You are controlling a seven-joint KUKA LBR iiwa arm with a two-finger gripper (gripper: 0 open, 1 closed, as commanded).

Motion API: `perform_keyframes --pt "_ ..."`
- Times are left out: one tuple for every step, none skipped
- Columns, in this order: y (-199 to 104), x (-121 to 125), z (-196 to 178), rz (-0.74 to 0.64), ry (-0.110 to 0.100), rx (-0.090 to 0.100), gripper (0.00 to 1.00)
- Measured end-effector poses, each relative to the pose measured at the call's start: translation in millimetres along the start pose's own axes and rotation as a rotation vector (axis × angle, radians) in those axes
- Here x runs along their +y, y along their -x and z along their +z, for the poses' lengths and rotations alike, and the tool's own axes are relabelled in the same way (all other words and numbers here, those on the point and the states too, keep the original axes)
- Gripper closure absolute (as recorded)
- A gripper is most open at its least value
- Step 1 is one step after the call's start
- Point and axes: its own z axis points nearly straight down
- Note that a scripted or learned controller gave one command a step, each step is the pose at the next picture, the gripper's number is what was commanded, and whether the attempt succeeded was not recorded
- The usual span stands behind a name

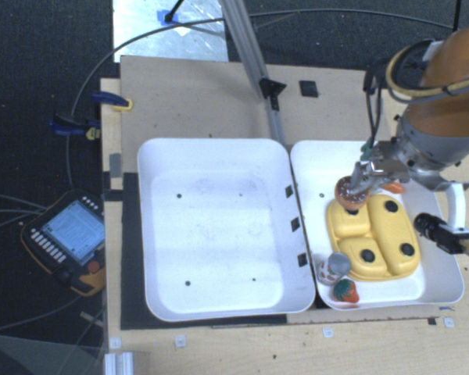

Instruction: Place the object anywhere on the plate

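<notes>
A yellow plate (379, 237) with several sections and dark spots lies in the right bin (445, 287). My gripper (358, 184) hangs over the plate's far left corner, reaching in from the right. A small round brown and pink object (349, 194) sits between its fingertips, right at the plate's far left section. The fingers are shut on this object. Whether the object touches the plate I cannot tell.
By the right bin's near left corner lie a small grey cup-like item (338, 264) and a red and green toy fruit (345, 291). An orange piece (395, 186) shows beside the wrist. The left bin (152, 233) adjoins. A slanted grey pole (250, 49) stands behind the bins.
</notes>
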Motion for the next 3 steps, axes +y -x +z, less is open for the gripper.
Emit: perform_keyframes --pt "-57.8 17.9 11.3 0.0 -0.002 0.0 1.0" --pt "-99.1 37.4 26.0 0.002 -0.002 -0.001 1.0" --pt "-143.4 61.1 21.4 0.001 0.0 0.0 1.0"
